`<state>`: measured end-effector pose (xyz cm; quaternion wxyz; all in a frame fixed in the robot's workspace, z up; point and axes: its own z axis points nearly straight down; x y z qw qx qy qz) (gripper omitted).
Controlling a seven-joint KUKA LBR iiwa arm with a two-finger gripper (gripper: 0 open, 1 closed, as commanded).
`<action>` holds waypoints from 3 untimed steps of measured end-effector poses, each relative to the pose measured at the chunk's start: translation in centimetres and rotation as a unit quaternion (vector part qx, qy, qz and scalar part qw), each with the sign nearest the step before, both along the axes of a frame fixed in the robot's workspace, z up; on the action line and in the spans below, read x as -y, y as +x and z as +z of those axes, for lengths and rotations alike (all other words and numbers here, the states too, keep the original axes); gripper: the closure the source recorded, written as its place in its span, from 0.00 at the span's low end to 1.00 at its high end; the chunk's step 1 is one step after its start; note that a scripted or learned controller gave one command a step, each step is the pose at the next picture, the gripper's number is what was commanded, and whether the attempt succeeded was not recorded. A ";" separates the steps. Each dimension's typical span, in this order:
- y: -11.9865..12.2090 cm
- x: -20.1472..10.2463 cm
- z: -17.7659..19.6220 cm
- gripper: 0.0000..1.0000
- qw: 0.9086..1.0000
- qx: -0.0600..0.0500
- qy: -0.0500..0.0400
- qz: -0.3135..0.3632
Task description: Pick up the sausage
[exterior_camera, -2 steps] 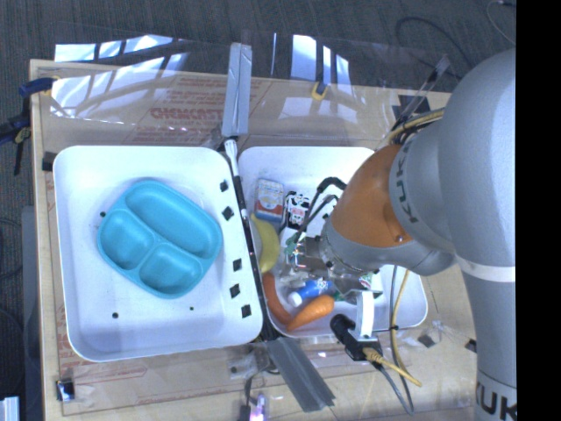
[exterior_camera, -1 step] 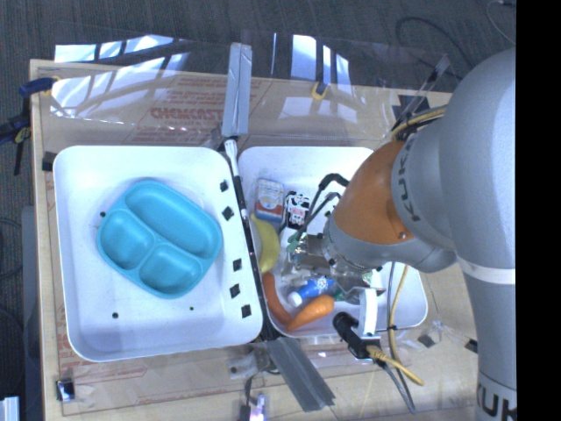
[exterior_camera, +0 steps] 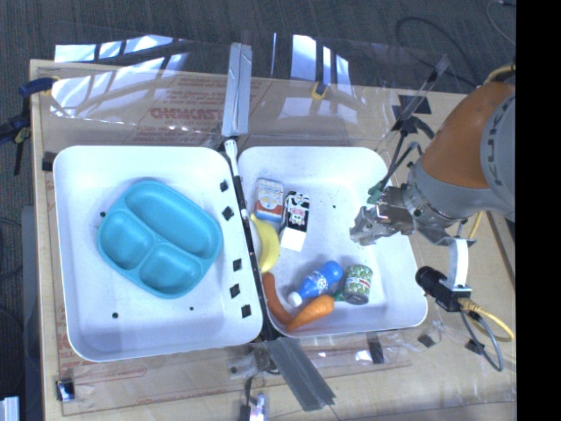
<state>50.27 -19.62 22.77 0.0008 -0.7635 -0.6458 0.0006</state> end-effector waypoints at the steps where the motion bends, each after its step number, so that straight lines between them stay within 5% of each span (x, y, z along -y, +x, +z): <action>1: -0.4 -1.3 -11.1 1.00 0.983 0.000 0.000 -0.182; 2: 2.2 0.5 -1.6 1.00 0.988 0.000 0.000 -0.152; 3: 2.3 0.4 -1.0 1.00 0.989 -0.003 0.000 -0.148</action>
